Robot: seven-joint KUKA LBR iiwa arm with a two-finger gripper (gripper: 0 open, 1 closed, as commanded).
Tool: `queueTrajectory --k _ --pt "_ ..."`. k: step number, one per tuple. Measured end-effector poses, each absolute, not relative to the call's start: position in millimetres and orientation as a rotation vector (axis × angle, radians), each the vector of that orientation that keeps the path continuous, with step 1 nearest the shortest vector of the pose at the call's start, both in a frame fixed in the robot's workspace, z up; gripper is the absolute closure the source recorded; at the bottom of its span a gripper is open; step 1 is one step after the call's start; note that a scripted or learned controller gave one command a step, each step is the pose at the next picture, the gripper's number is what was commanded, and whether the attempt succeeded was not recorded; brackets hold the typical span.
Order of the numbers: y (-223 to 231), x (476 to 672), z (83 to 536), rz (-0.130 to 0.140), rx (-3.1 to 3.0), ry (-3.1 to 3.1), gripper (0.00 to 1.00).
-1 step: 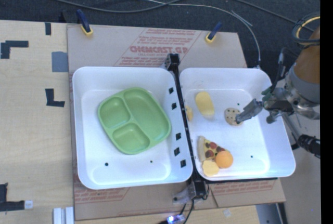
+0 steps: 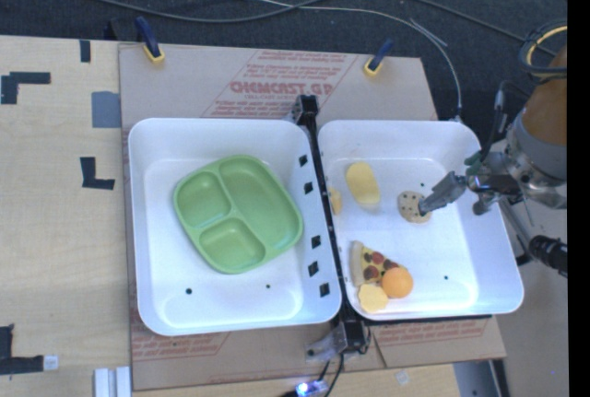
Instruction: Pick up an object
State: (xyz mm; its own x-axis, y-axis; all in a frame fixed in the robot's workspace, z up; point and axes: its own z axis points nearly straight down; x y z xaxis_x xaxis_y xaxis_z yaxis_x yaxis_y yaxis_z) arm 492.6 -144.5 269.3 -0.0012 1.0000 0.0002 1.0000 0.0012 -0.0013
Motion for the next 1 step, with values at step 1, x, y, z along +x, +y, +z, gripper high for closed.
queueTrajectory --k 1 --pt "-140.4 484.4 209.6 0.006 -2.218 -2.218 0.0"
